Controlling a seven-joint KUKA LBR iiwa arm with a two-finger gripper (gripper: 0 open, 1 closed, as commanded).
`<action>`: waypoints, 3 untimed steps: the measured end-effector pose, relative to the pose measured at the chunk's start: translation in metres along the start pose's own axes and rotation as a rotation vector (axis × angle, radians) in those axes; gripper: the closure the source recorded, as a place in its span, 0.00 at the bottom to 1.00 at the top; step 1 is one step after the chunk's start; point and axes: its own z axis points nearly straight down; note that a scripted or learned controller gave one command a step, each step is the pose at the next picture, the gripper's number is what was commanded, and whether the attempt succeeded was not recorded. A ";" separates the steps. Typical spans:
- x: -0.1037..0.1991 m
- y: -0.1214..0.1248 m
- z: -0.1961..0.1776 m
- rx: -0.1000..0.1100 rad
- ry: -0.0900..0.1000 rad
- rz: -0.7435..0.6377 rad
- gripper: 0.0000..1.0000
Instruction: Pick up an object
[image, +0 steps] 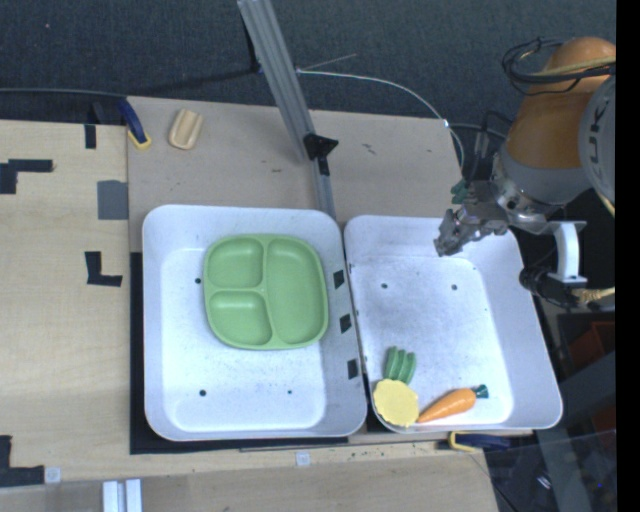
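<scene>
Up at the far edge of the right bin (520, 300), close to its far right corner, the pincer (452, 238) hangs at the end of the grey arm (545, 140), which comes in from the worktop's right side with its orange band (580, 55) showing near the top corner. The dark tips point down and to the left toward the bin's rim. From this slant they blur into one dark clump, so whether they are apart or together cannot be told; nothing shows between them, and it is unclear whether they touch the bin wall or float just above it.

The things to be picked lie well apart from the pincer, gathered along the near edge of the same bin. A yellow round piece (396, 402) sits by the near left corner, a small green ribbed piece (400, 364) touches its far side, and an orange carrot (448, 404) with a dark green tip lies just beside it toward the right, angled along the near wall.

Over in the left bin (165, 330), a green divided plate (266, 291) with three compartments rests toward the far side, about midway across. A grey pole (285, 85) slants over the far edge of the worktop (400, 150), ending at the seam between the two bins. A tan block (185, 129) and a blue-and-yellow clip (134, 123) lie near the worktop's far left corner.
</scene>
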 end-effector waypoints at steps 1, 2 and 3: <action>0.042 -0.012 0.005 0.000 0.000 -0.001 1.00; 0.088 -0.032 0.021 0.001 0.000 -0.001 1.00; 0.131 -0.053 0.017 0.000 0.001 -0.002 1.00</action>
